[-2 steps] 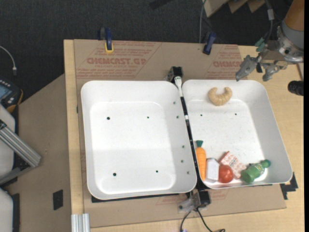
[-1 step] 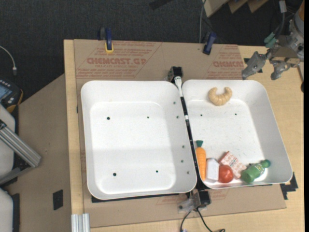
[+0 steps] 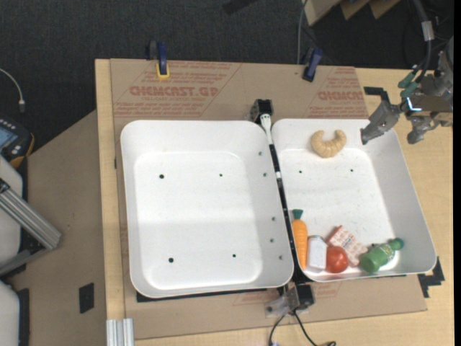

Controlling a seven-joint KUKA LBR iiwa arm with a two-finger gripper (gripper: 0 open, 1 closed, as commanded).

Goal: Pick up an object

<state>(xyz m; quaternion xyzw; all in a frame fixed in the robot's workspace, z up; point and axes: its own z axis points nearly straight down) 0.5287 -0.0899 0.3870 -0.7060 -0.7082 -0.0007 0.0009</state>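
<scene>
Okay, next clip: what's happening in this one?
A robot arm is set up to pick an object from two white bins. Its claw hangs open above the far right corner of the right bin, with nothing between its fingers. In that bin, a croissant lies near the far edge, while a carrot, a tomato and a green bottle sit clustered along the near edge.

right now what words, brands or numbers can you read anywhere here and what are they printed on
"CHEMCAST G.P": red print on the brown board under the bins, left of centre; the last letters are unsure.
"CHEMCAST", partly readable: same red print on the board further right.
Small red and white packet in the right bin: print too small to read.
Green bottle: label unreadable.
</scene>
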